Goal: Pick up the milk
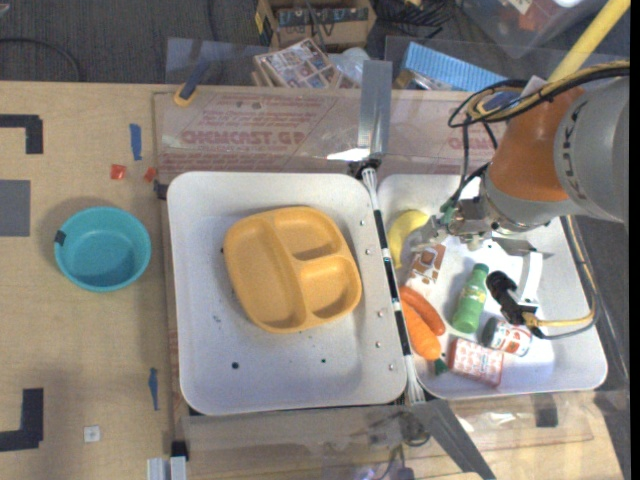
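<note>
In the camera view, two white bins are seen side by side on the bench. The left bin (200, 348) is occupied by a yellow divided plate (292, 266). In the right bin (580, 363) a yellow fruit (403, 232) is found at the upper left, with a small brown-and-white packet (428, 263) just below it. A carrot (423, 322) is laid along the bin's left wall, and a green bottle (469, 298) stands beside it. The milk (476, 361), a red-and-white carton, is seen lying at the bin's lower edge, near the carrot's tip and next to a small can (509, 339). The arm (560, 148) is reached in from the right, and the gripper (447, 221) is held over the bin's upper part, near the packet, well apart from the milk. Whether it is open cannot be told. A teal bowl (102, 249) is set on the bench to the left.
</note>
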